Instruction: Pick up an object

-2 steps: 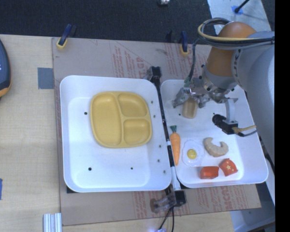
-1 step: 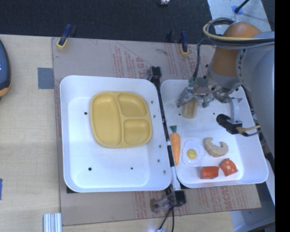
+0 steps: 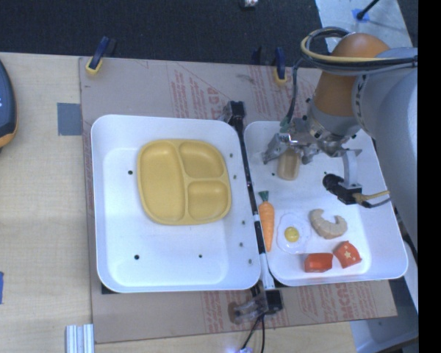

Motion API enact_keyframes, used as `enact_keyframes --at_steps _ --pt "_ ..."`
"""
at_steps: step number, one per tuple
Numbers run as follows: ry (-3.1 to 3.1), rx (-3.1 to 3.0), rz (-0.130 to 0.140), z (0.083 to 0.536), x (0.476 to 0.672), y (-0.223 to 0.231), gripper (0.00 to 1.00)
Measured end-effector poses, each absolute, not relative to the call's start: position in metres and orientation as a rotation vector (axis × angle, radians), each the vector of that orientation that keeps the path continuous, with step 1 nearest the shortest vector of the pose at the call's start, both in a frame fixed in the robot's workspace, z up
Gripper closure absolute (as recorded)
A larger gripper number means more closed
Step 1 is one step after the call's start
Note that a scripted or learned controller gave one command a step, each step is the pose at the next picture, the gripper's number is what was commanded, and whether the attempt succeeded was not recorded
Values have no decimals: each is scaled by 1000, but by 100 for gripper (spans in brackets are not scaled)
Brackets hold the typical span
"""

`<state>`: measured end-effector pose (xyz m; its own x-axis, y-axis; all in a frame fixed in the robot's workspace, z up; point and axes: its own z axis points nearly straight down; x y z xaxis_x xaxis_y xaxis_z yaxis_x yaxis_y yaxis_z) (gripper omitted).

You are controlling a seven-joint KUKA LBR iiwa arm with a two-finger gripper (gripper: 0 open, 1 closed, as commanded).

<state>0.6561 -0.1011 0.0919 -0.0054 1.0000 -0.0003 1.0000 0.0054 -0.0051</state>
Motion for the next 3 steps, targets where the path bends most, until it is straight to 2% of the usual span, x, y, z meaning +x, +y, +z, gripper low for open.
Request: enact_keyframes --at_steps 1,2,3 --pt "-2224 -2217 4 92 656 -109 0" --pt "-2227 -2215 6 103 657 -109 100" --pt "-2232 -2211 -5 197 626 -31 100"
